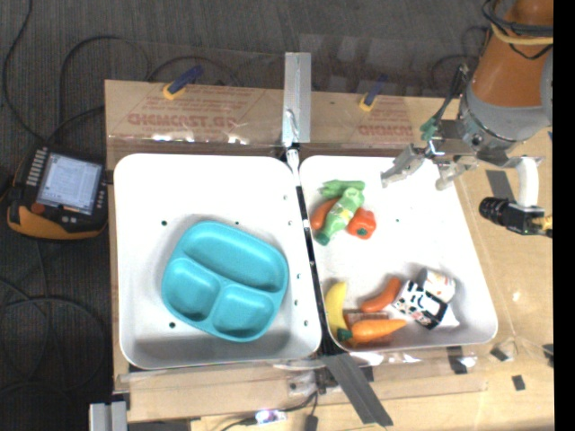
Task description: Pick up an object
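My gripper (419, 176) hangs above the back of the right bin (467, 241), open, with nothing between its fingers (397, 167). To its left and a little nearer lie a green toy vegetable (336, 206), a small carrot (322, 214) and an orange-red pepper (361, 224), bunched against the bin's left wall. At the bin's front lie a yellow banana (334, 305), a larger carrot (377, 329), a red sausage (382, 295) and a black-and-white toy (424, 301).
The left bin (144, 187) holds a teal divided plate (226, 278). A metal post (296, 97) rises behind the wall between the bins. A pendant with a screen (61, 191) lies at the far left, off the bench.
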### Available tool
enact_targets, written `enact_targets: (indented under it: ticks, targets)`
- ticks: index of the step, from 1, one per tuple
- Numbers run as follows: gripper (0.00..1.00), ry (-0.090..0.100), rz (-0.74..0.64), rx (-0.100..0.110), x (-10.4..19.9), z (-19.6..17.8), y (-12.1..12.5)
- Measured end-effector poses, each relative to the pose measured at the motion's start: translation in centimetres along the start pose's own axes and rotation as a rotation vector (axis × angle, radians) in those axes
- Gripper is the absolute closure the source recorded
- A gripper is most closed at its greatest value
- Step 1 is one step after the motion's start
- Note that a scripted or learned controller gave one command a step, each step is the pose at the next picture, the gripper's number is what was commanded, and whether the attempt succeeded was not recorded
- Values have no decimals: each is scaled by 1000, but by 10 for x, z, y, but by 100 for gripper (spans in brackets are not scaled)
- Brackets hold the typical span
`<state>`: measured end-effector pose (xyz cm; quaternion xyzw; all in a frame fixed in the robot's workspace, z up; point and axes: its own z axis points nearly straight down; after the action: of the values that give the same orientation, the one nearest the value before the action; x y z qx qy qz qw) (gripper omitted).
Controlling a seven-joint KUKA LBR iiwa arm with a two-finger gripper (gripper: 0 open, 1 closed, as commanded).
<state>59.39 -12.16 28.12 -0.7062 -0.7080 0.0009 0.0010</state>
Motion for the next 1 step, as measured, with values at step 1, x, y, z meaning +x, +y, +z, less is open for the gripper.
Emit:
enact_targets:
  ticks: [1]
  targets:
    - [0,-1,62,0,2,47,5]
